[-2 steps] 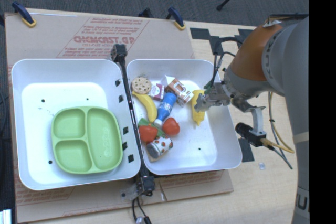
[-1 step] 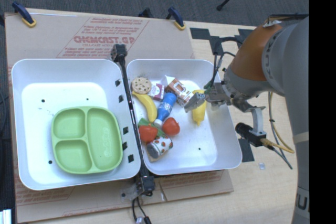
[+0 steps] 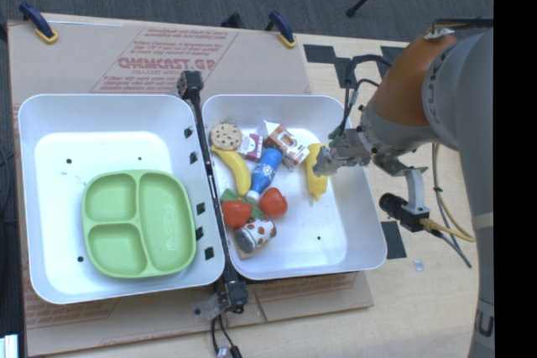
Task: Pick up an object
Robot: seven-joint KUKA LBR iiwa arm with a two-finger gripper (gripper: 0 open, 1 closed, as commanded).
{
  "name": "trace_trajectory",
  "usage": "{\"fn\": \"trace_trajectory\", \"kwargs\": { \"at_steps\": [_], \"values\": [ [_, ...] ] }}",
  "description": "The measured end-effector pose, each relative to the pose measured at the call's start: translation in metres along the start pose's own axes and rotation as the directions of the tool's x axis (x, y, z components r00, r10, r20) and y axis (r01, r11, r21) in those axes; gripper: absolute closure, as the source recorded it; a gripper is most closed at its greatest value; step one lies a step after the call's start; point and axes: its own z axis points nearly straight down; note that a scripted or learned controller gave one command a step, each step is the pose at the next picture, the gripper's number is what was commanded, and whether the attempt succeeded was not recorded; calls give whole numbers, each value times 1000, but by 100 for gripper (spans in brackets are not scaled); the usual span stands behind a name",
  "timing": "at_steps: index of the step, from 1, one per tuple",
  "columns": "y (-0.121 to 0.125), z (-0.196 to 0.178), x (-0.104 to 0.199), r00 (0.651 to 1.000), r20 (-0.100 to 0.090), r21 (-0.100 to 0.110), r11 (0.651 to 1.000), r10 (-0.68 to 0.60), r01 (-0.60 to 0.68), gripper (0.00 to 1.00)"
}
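On my feed the grey arm with the orange band [image 3: 419, 88] reaches in from the right, and its two-finger gripper [image 3: 323, 166] sits low over the right-hand shallow white bin [image 3: 357, 235], at that bin's right side. Just under the gripper is a small yellow curved plastic piece [image 3: 315, 174], banana-like, standing more or less on end along the bin's right part; its upper end meets the gripper tip. I cannot tell from this angle whether the jaws are apart or together, nor whether that yellow piece is between them.

The rest of the toys lie clustered toward the bin's left and middle: a longer yellow plastic banana [image 3: 234, 167] slanting along the left wall, a round tan cookie with dark chips [image 3: 225, 136] at its upper end, a blue and white bottle [image 3: 266, 169] lying tilted beside the banana, a red and white carton [image 3: 288, 145] above the bottle, two red strawberry-like pieces [image 3: 273, 202] [image 3: 236, 212] below it, and a small can lying on its side [image 3: 254, 235] nearest the front.

The left-hand white bin [image 3: 46, 121] holds a light green plastic tray with three compartments [image 3: 138, 224].
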Motion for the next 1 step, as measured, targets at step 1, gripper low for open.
{"fn": "trace_trajectory", "kwargs": {
  "at_steps": [1],
  "values": [
    [0, 0, 0, 1000, 0, 0, 1000, 0, 0, 0]
  ]
}}
